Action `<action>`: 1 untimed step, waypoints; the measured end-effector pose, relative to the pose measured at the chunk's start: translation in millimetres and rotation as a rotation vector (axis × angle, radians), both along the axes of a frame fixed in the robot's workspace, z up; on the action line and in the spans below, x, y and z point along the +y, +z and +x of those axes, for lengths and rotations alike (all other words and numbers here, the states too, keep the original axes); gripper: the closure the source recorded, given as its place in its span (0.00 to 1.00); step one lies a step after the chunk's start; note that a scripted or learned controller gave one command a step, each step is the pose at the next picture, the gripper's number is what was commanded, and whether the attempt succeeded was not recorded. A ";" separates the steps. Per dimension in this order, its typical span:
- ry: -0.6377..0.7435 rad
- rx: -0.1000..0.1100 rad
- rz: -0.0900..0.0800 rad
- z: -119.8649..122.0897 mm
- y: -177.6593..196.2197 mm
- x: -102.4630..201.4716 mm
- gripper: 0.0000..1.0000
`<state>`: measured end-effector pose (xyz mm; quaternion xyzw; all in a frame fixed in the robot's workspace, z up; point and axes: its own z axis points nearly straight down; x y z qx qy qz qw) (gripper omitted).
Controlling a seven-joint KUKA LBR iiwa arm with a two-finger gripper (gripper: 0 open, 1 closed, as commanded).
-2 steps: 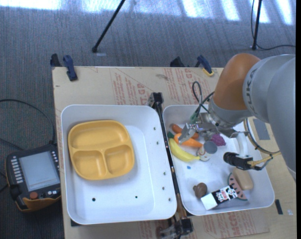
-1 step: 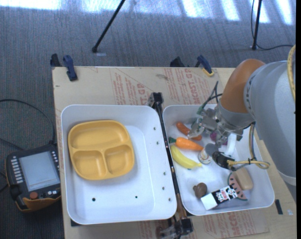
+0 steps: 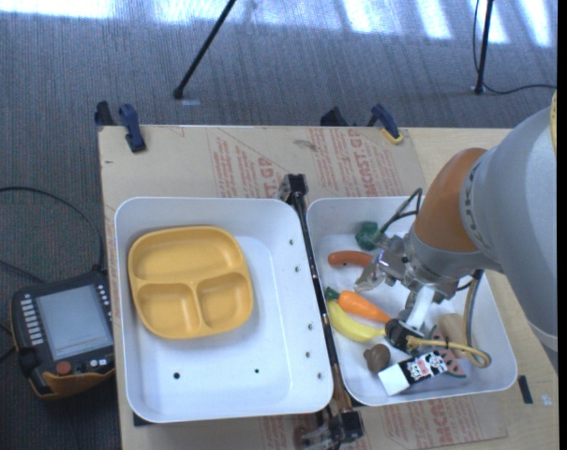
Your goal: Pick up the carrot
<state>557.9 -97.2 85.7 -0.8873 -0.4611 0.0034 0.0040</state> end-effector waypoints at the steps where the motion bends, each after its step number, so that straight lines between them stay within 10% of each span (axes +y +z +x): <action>1: -0.046 -0.014 -0.003 -80.4 2.7 9.7 0.00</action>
